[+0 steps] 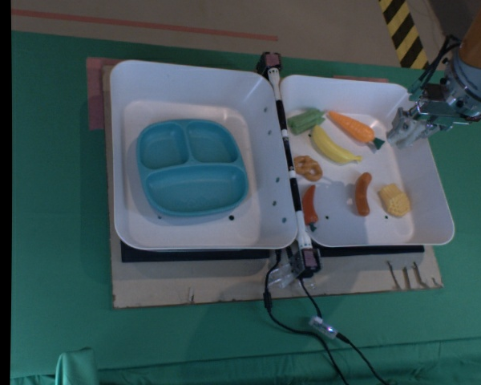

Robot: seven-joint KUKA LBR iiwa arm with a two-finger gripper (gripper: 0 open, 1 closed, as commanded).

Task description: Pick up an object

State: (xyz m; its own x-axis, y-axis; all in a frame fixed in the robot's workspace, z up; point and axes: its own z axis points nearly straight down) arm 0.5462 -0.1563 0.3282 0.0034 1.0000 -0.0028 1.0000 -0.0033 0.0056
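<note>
cable [305, 307]: black, trailing across the green cloth [56, 295] at the near edge, running up to a small black clamp [305, 261] at the near end of the divider between the bins.
cardboard sheet [184, 283]: flat under both bins, near edge showing, resting on the green cloth.
left bin [124, 87]: white, shallow, holding a teal divided plate [191, 168] with three compartments, two small at the far side, one large at the near side.
right bin [433, 207]: white, shallow, just beside the left bin, holding seven toy foods.
red chili pepper [309, 204]: near the divider, toward the near side, lying lengthwise.
pretzel [308, 167]: just beyond the chili, close to the divider.
sausage [362, 193]: near the middle of the right bin, lying lengthwise, just left of the corn.
corn cob [394, 200]: yellow, toward the right wall, well apart from the gripper.
banana [333, 146]: yellow, slanted, between the pretzel and the carrot.
carrot [352, 126]: orange with a green tip, slanted, the tip pointing toward the gripper.
green vegetable [305, 121]: at the far end near the divider, exact kind hard to tell.
gripper [402, 138]: over the far right part of the right bin, just beside the carrot's green tip, nothing seen between the fingers; open or closed cannot be told.
arm [477, 50]: grey with an orange band, reaching in from the right.
floor: hazard tape [397, 14], yellow and black, beyond the bench.
</note>
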